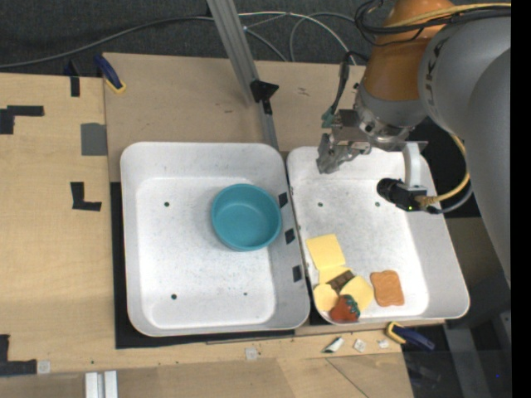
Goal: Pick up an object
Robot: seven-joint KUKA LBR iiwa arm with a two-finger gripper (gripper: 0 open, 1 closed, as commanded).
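Note:
A teal bowl [245, 215] sits upright near the middle of the left bin [149, 247]. In the near part of the right bin [415, 239] lies a cluster of small things: a pale yellow block [324, 249], a yellow wedge [358, 292], a red and green piece [343, 309] and an orange-brown slab [387, 288]. My gripper [332, 159] hangs over the far left corner of the right bin, well behind that cluster and to the right of the bowl. I see nothing in it.
A slanted grey metal pole [241, 52] rises behind the left bin. Cables run across the dark floor at the back. A black cylinder with a yellow cable [402, 192] sticks out beside the wrist over the right bin. Small clamps sit at the bench edges.

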